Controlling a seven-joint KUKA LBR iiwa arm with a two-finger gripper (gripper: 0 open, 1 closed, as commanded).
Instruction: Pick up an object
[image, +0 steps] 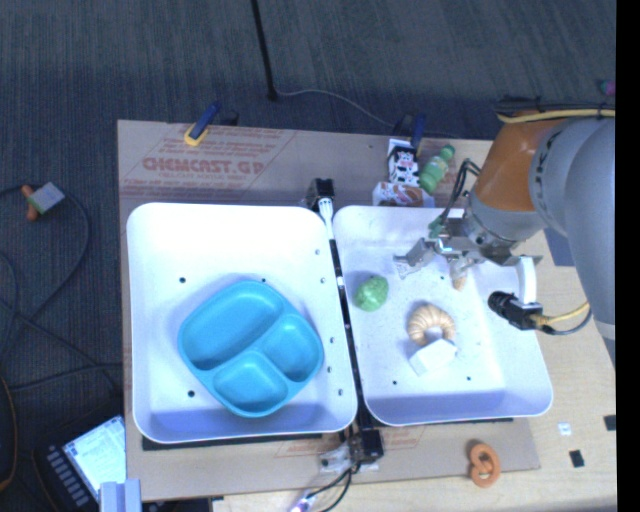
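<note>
My claw (437, 256) hangs over the back part of the right bin (520, 395), close to its far wall. My arm comes in from the right side, grey, with the orange band (508, 168) above the wrist. From this high camera I cannot tell how the claw stands, and I see no object in it.

In the right bin there are three things I could pick. The first is a small green object (372, 292), round and a little bumpy like a vegetable, lying near the left wall of the bin, left of and in front of my claw and apart from it. The second is a tan croissant-shaped toy (431, 320), curved with darker brown stripes, lying in the middle of the bin, in front of my claw. The third is a small white block (432, 358), flat and pale, so it is hard to see against the white floor; it touches the croissant-shaped toy on its near side, or lies just beside it.

The left bin (160, 240) holds a blue plate (250, 345) with three compartments, turned at a slant. The two bins stand side by side on the bench (205, 165). On the bench in front of the right bin lies a small orange ring (484, 462).
</note>
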